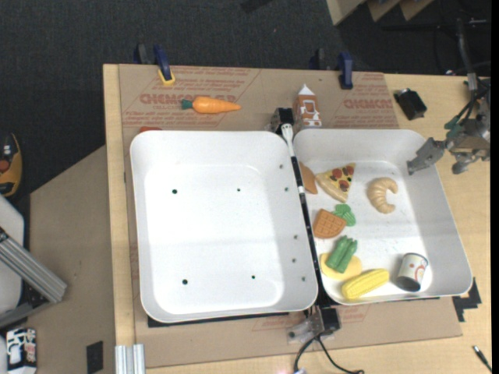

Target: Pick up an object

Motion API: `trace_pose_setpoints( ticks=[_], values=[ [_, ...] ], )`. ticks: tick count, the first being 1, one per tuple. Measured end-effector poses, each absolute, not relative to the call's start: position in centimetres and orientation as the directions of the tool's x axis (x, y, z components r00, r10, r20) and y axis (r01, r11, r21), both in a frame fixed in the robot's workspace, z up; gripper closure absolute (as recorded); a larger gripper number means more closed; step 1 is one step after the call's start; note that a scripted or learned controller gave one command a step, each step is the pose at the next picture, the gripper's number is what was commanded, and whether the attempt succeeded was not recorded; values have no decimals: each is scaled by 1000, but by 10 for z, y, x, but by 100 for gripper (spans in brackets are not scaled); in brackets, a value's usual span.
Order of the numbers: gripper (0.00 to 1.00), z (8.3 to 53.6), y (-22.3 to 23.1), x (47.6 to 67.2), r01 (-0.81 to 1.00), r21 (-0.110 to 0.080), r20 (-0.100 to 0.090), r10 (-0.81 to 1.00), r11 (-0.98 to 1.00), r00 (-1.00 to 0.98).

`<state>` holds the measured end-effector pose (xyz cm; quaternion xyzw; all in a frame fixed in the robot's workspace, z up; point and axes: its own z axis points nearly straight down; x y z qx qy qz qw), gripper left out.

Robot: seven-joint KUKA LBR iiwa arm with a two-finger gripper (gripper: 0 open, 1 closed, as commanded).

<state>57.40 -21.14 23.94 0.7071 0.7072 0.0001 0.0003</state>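
Note:
The right bin (437, 209) holds several toy foods: a pizza slice (339, 179), a croissant (382, 193), an orange waffle (328, 224) with a green leaf, a green vegetable (341, 253), a yellow corn cob (365, 284) and a small silver can (411, 271). A brown piece (309, 180) lies against the bin's left wall. My gripper (426, 155) hangs over the bin's far right corner, above and to the right of the croissant, touching none of the objects. Nothing shows in its grasp.
The left bin (156, 209) lies beside the right one. On the board behind the bins lie a toy carrot (210, 105), a small carton (308, 107) and a black block (409, 104). Clamps (164, 67) hold the board's far edge.

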Motion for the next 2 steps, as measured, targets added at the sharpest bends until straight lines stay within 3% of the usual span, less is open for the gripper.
trace_pose_setpoints(
  ticks=[1, 2],
  values=[
    [0, 155, -125, 517, 1000, -13, 7, 1000, 5, -5],
    [0, 80, -90, 602, 1000, 3, 1, 1000, 7, -7]
  ],
)
